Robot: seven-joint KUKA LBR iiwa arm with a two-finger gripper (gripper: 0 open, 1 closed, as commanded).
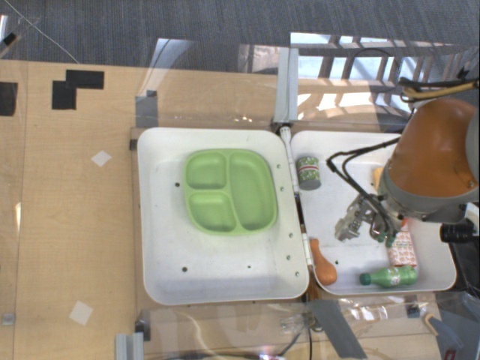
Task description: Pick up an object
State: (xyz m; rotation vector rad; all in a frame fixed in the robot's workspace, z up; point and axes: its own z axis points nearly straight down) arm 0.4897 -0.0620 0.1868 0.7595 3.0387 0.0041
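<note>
Wooden counter (67,223) carries two white bins; over the right bin (341,201) hangs the claw (358,225), its state I cannot tell.

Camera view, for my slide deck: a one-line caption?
Claw over the right bin, among can, green bottle; green tray left.

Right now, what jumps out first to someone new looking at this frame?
First the green divided plate, alone in the middle of the left bin. Next the arm's orange band, bulking over the right bin, with the gripper hanging above its floor. Around it lie a small can by the divider, an orange piece and a green bottle along the near edge.
</note>
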